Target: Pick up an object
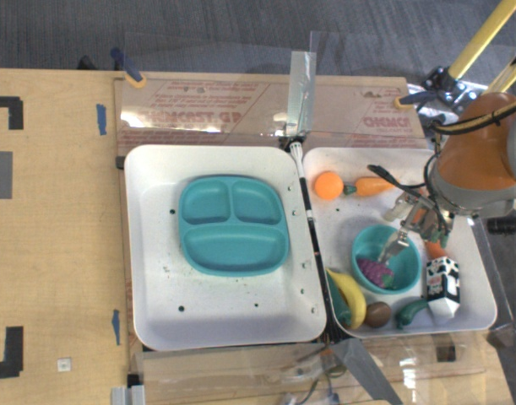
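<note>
My gripper (395, 230) hangs over the right bin (486, 310), just above the far rim of a teal bowl (369, 247). It is open, with nothing between its fingers. A purple bunch of grapes (377, 271) lies inside the bowl. Around the bowl lie an orange ball (328, 186), a carrot (374, 187), a banana (349, 294), a brown round fruit (377, 314), a green vegetable (410, 312) and a black-and-white milk carton (442, 286). A small red-orange item (436, 249) is partly hidden under the wrist.
The left bin (148, 251) holds a teal divided plate (233, 224). A raised divider (306, 226) separates the two bins. The grey arm with its orange band (477, 154) covers the right bin's far right corner. A clear panel (301, 91) stands behind the bins.
</note>
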